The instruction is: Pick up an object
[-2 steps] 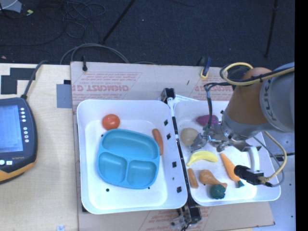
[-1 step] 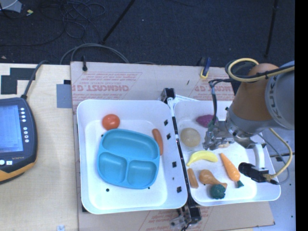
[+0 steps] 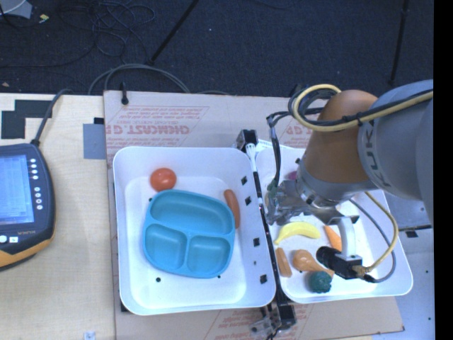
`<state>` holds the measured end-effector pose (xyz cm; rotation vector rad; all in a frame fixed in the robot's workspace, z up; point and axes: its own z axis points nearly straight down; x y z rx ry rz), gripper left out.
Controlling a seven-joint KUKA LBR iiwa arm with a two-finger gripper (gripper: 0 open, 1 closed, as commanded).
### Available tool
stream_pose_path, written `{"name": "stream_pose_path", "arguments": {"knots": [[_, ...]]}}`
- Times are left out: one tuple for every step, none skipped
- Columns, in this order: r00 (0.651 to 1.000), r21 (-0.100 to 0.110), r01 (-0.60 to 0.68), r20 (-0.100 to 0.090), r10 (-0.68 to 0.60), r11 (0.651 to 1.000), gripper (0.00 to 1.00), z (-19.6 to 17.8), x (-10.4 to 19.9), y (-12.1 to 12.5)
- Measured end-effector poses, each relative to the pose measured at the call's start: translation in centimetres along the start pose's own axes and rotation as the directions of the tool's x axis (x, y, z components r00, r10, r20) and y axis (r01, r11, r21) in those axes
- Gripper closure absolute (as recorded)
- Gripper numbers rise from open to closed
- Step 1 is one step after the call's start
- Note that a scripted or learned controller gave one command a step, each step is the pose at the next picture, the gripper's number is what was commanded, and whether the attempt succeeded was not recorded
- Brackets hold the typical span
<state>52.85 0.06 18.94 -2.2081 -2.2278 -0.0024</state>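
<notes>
Camera view looks down on two white bins side by side, with the grey arm (image 3: 396, 140) reaching in from the right over the right bin (image 3: 403, 278). The gripper (image 3: 287, 202) hangs low at the left side of that bin, just above the far end of a yellow banana (image 3: 299, 231), and its wrist and cabling hide the claw, so I cannot tell whether it stands wide, narrow or closed on anything. Nothing is visibly lifted: every object lies on a bin floor, so the pick looks not yet done, and the approach, closing and lift all seem left to do. The banana is the likeliest target, being nearest the tool. It lies in the left half of the right bin with its long axis running roughly left to right, its right tip pointing toward an orange carrot (image 3: 333, 237) just beside it. Nearer the camera lie an orange sausage-like piece (image 3: 284, 262), an orange pear-shaped item (image 3: 306, 260) and a teal ball (image 3: 319, 282). The left bin (image 3: 134, 168) holds a blue divided tray (image 3: 189, 233), a red tomato (image 3: 163, 179) at its far left corner, and a hot dog (image 3: 232, 205) against its right side.
</notes>
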Motion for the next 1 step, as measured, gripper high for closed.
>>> {"name": "stream_pose_path", "arguments": {"knots": [[1.000, -0.009, -0.011, 0.004, 0.011, 1.000, 1.00, -10.59, -2.66, -4.53]]}}
